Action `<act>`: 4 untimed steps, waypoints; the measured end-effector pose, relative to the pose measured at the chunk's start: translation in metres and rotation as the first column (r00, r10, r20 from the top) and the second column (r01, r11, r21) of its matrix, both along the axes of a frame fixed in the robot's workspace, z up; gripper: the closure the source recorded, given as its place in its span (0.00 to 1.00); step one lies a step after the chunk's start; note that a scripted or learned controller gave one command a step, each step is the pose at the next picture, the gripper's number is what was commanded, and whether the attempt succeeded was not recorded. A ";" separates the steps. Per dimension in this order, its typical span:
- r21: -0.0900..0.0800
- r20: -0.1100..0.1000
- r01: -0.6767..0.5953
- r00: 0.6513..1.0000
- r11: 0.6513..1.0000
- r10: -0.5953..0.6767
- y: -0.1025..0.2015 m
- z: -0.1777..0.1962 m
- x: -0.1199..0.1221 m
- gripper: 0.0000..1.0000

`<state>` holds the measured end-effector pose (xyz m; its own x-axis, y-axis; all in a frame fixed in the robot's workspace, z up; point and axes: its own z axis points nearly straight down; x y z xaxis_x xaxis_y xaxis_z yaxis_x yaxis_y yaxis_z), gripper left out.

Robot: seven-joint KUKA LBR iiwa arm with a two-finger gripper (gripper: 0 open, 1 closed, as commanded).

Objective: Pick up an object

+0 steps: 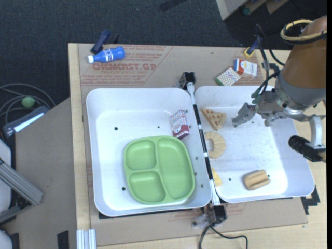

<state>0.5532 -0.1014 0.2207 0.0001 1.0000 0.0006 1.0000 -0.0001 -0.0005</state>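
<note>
My gripper (255,119) hangs over the back of the right bin (290,188), its fingers spread open with nothing between them. Just left of it lies a tan triangular wedge (213,117). In front of that wedge, against the bin's left wall, sits a pale curved pastry piece (216,144). A small brown bread loaf (256,179) rests near the bin's front, well below the gripper. A small yellow bit (216,179) lies at the front left corner. In the left bin (101,139) are a green divided plate (158,169) and a small red and white carton (179,123).
A blue and white bottle (106,55) lies on the bench behind the left bin. Two small cartons (237,72) sit behind the right bin. The grey and orange arm (306,61) covers the right bin's back right corner. A black part (306,148) overhangs its right rim.
</note>
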 end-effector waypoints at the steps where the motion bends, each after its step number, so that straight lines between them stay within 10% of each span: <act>1: 0.000 -0.002 0.000 1.000 1.000 0.000 0.005 -0.086 0.013 0.00; 2: -0.003 0.003 0.001 1.000 1.000 -0.001 -0.080 -0.076 0.027 0.00; 3: 0.001 -0.001 -0.002 1.000 1.000 0.002 0.007 -0.105 0.052 0.00; 4: 0.000 -0.002 0.000 1.000 1.000 0.000 0.006 -0.137 0.013 0.00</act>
